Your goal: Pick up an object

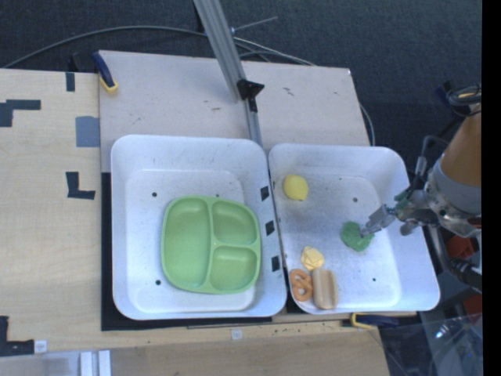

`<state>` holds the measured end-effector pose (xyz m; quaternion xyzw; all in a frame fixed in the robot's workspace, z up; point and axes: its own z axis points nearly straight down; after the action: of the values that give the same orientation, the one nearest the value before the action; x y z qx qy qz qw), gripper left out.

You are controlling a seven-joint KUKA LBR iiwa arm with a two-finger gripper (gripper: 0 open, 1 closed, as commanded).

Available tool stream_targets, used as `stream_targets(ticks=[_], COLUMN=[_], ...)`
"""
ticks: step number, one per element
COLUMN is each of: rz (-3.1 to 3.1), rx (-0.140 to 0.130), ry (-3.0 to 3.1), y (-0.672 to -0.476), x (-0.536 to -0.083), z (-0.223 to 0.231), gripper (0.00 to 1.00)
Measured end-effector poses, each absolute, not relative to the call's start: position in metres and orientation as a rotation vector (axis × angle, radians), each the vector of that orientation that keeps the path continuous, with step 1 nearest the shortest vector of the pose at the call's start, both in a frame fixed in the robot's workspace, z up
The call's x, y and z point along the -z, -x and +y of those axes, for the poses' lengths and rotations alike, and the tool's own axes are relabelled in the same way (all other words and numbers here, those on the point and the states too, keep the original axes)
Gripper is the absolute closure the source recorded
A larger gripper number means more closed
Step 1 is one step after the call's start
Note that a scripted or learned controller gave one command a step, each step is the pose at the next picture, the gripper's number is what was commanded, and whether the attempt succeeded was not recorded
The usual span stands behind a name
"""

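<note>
In the right bin (pixel 391 163) lie a yellow lemon-like ball (pixel 295 187), a small green object (pixel 356 237), a pale yellow piece (pixel 311 257), a brown pretzel (pixel 300 284) and a tan bun (pixel 323 288). My gripper (pixel 376 222) reaches in from the right, low over the bin. Its tip is right at the green object's upper right edge, and it seems to touch it. The tip is too small and dark to show how it stands on the object.
The left bin (pixel 125 210) holds a green divided plate (pixel 211 245). A grey metal post (pixel 227 45) slants over the bench behind the bins. The arm's orange band (pixel 470 151) sits at the right edge, beside the right bin's wall.
</note>
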<state>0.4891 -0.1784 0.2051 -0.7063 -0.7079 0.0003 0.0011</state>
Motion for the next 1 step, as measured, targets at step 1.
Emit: stream_targets(ticks=[1], rz=[-2.222], rx=[-0.001], ry=[2.218], y=[-0.4891], x=[-0.2052], z=[-0.1785], gripper=[0.0])
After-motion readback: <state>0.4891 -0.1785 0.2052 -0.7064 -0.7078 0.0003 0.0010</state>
